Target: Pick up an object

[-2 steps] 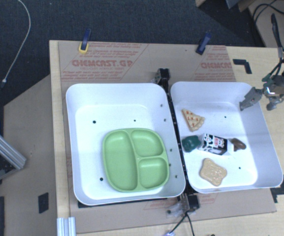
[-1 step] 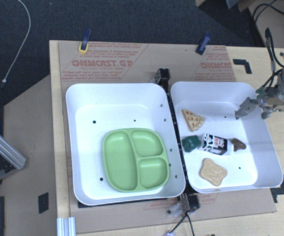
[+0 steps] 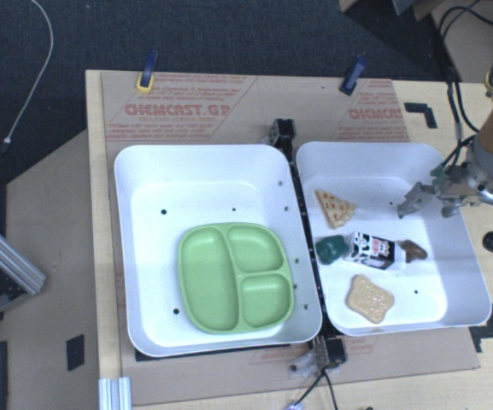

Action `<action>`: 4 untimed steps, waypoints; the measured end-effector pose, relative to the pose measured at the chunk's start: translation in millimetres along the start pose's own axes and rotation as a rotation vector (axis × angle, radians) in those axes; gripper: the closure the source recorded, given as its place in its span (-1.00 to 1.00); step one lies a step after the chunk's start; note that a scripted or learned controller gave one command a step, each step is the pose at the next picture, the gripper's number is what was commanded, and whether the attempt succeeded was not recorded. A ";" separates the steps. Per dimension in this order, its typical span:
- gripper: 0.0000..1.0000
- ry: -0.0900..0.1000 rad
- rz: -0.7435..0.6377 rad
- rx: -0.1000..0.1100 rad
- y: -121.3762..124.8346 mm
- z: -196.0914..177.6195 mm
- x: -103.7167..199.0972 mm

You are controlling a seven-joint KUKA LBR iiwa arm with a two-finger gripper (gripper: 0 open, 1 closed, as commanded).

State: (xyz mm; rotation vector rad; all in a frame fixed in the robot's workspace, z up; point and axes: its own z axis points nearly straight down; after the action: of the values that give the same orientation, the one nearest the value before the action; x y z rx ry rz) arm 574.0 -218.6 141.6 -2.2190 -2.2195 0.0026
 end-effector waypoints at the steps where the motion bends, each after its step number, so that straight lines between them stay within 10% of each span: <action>1: 1.00 -0.002 0.000 -0.005 1.0 -12.7 -0.3; 4: 1.00 -0.003 -0.001 -0.006 4.6 -146.6 -0.1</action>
State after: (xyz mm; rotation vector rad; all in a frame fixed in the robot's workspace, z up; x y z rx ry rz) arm 579.0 -218.9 288.1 -2.2226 -2.2250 -0.0013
